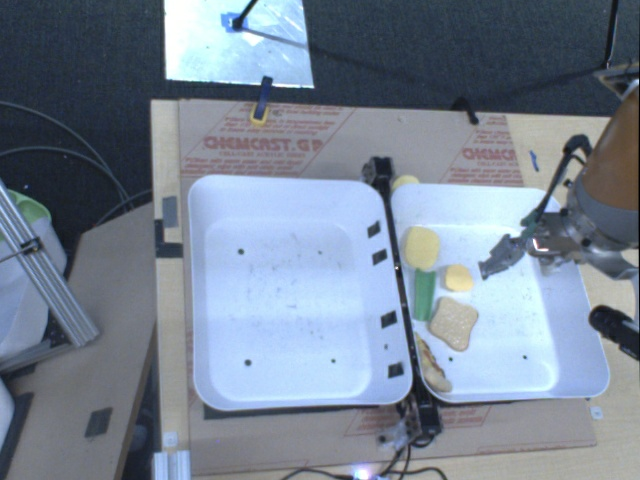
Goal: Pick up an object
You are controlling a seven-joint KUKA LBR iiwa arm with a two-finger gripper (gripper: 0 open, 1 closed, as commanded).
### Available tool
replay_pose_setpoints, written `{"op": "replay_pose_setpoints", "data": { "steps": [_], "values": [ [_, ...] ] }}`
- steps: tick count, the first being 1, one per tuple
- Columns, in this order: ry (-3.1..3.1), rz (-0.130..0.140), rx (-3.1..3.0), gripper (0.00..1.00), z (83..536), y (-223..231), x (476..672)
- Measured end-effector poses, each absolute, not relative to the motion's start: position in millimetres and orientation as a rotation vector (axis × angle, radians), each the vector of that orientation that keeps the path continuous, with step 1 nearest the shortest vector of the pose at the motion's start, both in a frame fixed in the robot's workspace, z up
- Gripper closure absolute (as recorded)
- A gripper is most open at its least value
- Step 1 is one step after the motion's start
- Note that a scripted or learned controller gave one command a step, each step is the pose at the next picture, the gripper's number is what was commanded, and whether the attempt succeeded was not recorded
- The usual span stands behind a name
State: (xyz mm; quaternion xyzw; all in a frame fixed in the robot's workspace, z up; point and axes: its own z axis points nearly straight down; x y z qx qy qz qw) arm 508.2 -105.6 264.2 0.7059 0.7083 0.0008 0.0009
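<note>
The right bin (560, 368) holds several small food-like objects along its left side. A yellow rounded piece (421, 247) lies near the divider, with a green stick (425, 293) just below it. A small yellow chunk (458, 278) sits to their right, and a tan bread-like slice (453, 323) lies below that. A brownish piece (432, 363) rests against the bin's lower left wall. My gripper (495, 261) hangs over the middle of the right bin, just right of the small yellow chunk, pointing left. Nothing shows between its tips.
The left bin (215, 368) lies beside the right one, with a black divider strip (395, 288) between them. A small yellow ball (405, 182) sits at the top of the divider. My arm (610, 188) comes in from the right. A silver sheet (238, 28) lies beyond the bench.
</note>
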Motion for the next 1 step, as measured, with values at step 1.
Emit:
{"op": "replay_pose_setpoints", "data": {
  "steps": [1],
  "values": [
    [2.229,-0.008,2.225,0.00,136.8,-106.5,516.1]
  ]
}}
